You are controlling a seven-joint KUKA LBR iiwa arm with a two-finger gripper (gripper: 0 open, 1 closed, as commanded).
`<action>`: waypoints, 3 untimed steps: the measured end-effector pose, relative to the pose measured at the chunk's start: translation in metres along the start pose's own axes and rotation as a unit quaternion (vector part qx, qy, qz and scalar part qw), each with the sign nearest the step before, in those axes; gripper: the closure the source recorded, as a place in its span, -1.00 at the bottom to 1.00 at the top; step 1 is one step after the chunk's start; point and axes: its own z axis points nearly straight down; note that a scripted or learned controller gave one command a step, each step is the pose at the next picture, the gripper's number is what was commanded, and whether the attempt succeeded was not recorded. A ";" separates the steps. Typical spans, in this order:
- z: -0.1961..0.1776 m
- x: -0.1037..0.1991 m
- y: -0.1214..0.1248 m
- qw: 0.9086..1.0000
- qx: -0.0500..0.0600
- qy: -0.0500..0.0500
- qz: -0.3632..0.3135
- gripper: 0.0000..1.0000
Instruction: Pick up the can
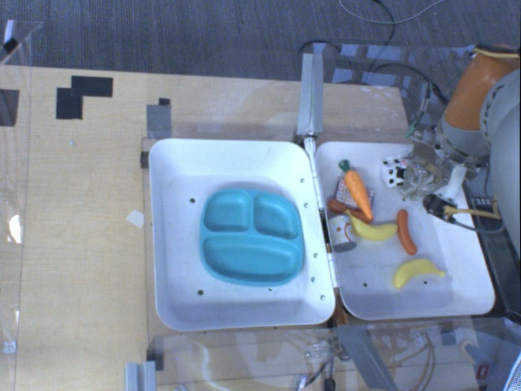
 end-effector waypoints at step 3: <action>0.008 0.008 -0.020 1.000 -0.015 -0.003 0.008 -1.00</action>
